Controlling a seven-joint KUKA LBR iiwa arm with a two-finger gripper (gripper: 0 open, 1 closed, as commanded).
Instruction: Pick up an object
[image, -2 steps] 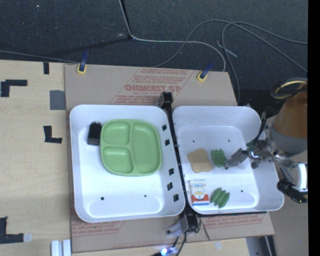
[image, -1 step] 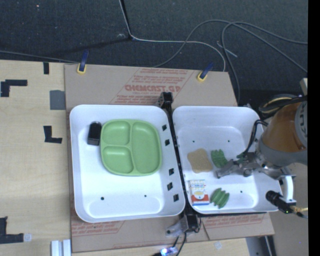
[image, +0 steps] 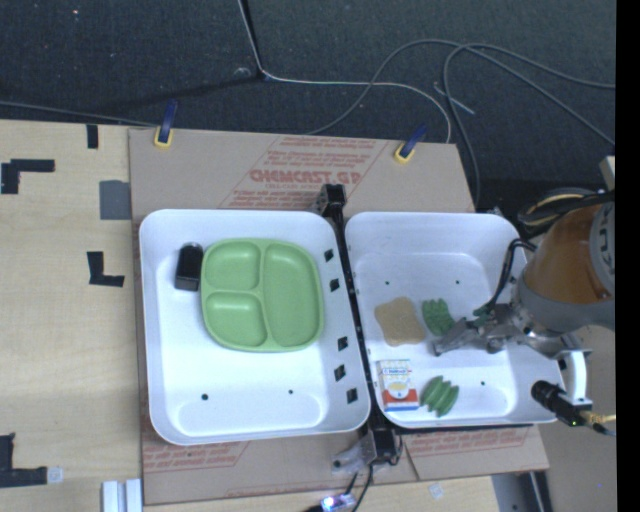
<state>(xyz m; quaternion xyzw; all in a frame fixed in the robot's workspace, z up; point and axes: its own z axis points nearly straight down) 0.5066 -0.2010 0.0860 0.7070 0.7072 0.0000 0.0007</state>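
Seen from above the bench: the gripper (image: 445, 345) sits low in the right bin (image: 470, 232), its grey fingers pointing left, with the tip just beside the upper green piece (image: 436, 316); whether the fingers are apart or together cannot be told at this size, and nothing shows between them; the arm (image: 570, 265) reaches in from the right over the bin's right wall, orange band uppermost, wrist bent down toward the bin floor. In the right bin a tan sponge (image: 400, 320) lies left of the upper green piece, nearly touching it; a small carton (image: 398, 385) with a red and blue label rests near the front wall, and a second green piece (image: 439, 395) lies just to its right. The left bin (image: 160, 330) carries a green divided plate (image: 264, 295); a small black block (image: 189, 266) sits against the plate's left edge.
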